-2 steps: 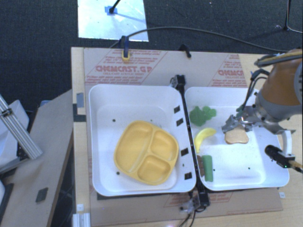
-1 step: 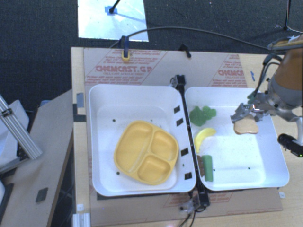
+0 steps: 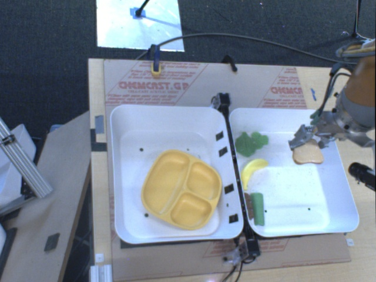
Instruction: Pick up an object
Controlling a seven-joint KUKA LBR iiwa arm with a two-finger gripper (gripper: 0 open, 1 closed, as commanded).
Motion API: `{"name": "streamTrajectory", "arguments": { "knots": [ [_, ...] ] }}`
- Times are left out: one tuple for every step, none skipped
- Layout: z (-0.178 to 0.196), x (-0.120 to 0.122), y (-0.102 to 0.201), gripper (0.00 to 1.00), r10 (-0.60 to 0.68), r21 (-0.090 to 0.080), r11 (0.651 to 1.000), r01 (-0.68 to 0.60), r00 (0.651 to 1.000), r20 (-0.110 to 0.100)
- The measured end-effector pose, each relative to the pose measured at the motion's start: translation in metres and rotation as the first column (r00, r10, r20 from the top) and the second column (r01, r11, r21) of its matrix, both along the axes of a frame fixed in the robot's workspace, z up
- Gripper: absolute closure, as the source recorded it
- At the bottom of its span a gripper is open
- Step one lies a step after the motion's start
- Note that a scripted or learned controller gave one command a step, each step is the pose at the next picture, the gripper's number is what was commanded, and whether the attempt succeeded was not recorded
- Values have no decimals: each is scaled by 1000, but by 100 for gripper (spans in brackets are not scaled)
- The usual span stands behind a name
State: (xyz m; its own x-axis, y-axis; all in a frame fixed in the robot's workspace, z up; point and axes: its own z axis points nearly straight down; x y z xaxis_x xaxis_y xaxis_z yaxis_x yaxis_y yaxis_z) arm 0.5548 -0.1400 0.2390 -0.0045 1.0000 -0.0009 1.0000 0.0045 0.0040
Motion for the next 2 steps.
{"name": "streamTrajectory", "arguments": {
  "knots": [
    [7, 7, 57, 100, 5, 2, 1000, -5, 1000, -1],
    [13, 10, 114, 100, 7, 3, 1000, -7, 1000, -1]
  ]
}}
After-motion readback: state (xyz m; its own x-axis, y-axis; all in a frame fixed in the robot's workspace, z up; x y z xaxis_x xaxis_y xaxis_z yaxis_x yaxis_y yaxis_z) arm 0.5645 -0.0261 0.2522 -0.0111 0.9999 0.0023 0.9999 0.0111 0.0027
